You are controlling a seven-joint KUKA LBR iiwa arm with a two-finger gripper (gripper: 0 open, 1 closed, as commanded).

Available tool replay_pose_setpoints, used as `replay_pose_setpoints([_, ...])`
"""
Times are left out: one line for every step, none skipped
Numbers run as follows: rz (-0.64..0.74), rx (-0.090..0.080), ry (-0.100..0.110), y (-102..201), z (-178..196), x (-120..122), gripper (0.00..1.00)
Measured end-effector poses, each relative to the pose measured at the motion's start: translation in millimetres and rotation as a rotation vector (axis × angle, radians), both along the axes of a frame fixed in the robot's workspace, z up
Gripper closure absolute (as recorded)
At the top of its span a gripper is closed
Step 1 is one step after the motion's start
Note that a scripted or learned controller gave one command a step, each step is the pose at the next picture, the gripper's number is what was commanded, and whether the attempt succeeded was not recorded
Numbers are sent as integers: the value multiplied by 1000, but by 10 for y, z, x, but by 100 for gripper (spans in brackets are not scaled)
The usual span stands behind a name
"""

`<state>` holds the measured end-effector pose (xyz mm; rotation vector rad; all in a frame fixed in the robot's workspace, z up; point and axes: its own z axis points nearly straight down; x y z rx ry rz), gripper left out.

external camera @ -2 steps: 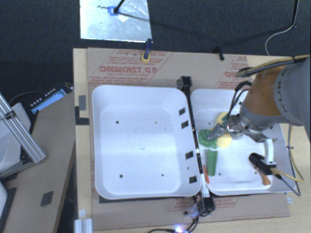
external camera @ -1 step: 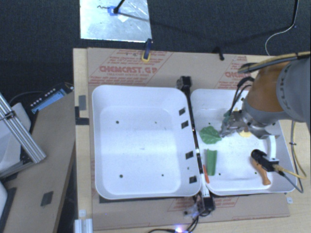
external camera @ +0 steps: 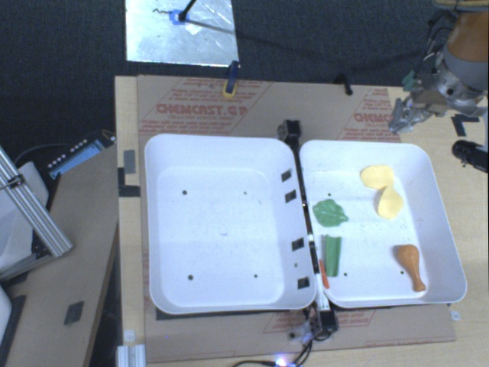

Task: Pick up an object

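1. Right shallow white plastic bin [external camera: 439,228] holds all the loose items: five in total.
2. Two pale yellow rounded pieces, chip-like: the upper one [external camera: 377,177] sits near the bin's far wall, the lower one [external camera: 390,202] just beside it, toward the near side; edges almost touching.
3. Flat green leaf-shaped piece [external camera: 330,212] lies near the bin's left wall, roughly mid-depth.
4. Dark green stick-shaped piece [external camera: 332,255] lies just nearer than the leaf, long axis running near-to-far. A thin orange strip [external camera: 323,270] sits against its left side, close to the bin wall.
5. Orange-brown drumstick-shaped toy [external camera: 410,265] rests toward the near right part of the bin, narrow end pointing to the near edge; well apart from the green items.
6. Left shallow white plastic bin [external camera: 164,228] adjoins the right one; small black clips [external camera: 290,196] run along the shared edge.
7. End effector [external camera: 403,119] hangs beyond the far right corner of the right bin, over the counter [external camera: 367,105], not over any item. Nothing is seen between its fingers; how far apart they stand, cannot tell: too small and blurred.
8. Grey arm with orange band [external camera: 466,44] enters from upper right.
9. Counter surface is brown board with red print. A shiny square metal sheet [external camera: 181,20] lies on the dark floor beyond it.
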<state>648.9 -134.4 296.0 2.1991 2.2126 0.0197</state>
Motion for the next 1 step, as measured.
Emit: replay_pose_setpoints([3, 4, 4, 332, 1312, 124, 100])
